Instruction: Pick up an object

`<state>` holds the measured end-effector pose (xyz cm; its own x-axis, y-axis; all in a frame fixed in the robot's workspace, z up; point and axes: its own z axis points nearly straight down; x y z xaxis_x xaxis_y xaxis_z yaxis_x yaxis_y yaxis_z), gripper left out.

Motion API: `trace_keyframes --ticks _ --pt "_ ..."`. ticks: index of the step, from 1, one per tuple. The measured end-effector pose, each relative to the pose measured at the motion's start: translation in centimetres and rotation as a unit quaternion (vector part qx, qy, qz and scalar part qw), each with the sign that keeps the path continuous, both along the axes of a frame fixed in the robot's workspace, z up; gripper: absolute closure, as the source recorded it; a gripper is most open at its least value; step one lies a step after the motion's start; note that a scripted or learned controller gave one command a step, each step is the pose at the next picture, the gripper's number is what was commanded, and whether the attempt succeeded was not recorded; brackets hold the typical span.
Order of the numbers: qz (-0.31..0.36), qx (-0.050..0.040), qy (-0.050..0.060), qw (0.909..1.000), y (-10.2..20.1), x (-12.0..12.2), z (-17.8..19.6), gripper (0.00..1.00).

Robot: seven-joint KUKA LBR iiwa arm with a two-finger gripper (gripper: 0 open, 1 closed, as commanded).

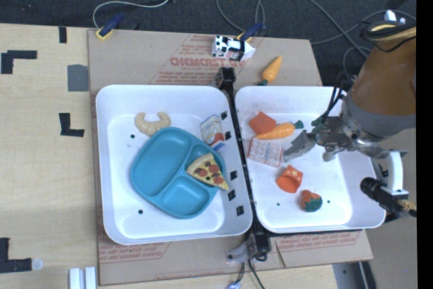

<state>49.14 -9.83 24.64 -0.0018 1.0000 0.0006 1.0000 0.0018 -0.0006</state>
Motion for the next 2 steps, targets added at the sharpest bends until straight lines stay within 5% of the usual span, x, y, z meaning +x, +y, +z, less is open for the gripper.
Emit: trace_keyframes --ticks 2 --pt "0.0 -0.0004 -0.002 1.0 -2.2 13.0 -16.0 0.0"
